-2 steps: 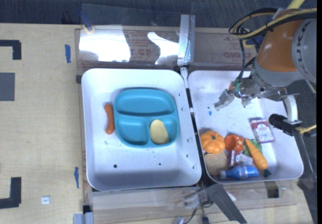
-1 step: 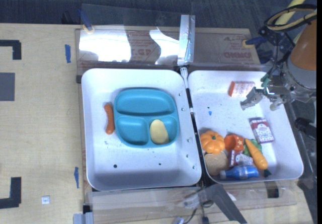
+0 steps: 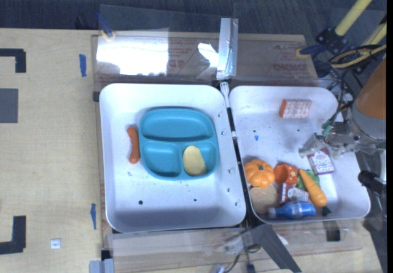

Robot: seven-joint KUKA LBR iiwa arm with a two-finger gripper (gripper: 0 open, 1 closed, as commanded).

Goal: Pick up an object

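Observation:
The arm's gripper (image 3: 319,142) hangs over the right side of the right bin (image 3: 264,109), just above a small white and pink packet (image 3: 323,163). Along that bin's front lie an orange toy pumpkin (image 3: 259,173), a red tomato-like toy (image 3: 284,173), a carrot (image 3: 313,187), a blue bottle (image 3: 293,210), a tan bread roll (image 3: 263,197) and a red packet (image 3: 286,192). An orange box (image 3: 295,108) rests alone near the back. Nothing can be seen held in the gripper.
The left bin (image 3: 116,161) holds a blue divided tray (image 3: 178,124) with a yellow oval toy (image 3: 194,160) in its front right compartment. An orange sausage (image 3: 133,145) lies beside the tray's left edge. Cables and a yellow pole (image 3: 362,0) sit at the back right.

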